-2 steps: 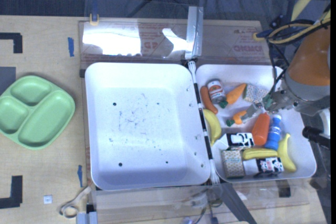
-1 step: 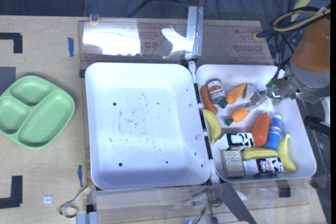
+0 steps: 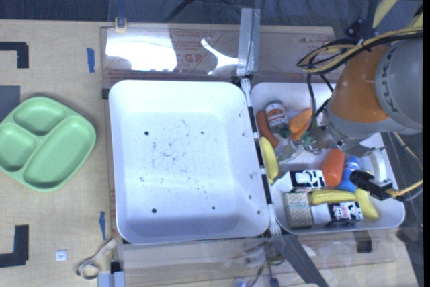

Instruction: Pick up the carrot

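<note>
Gripper (image 3: 304, 142) low in right bin (image 3: 393, 215), just beside carrot (image 3: 300, 121); can't tell its grip state. Left bin (image 3: 134, 104) alongside.

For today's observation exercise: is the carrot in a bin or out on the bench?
In: the carrot lies inside the right bin, among other items.
</note>
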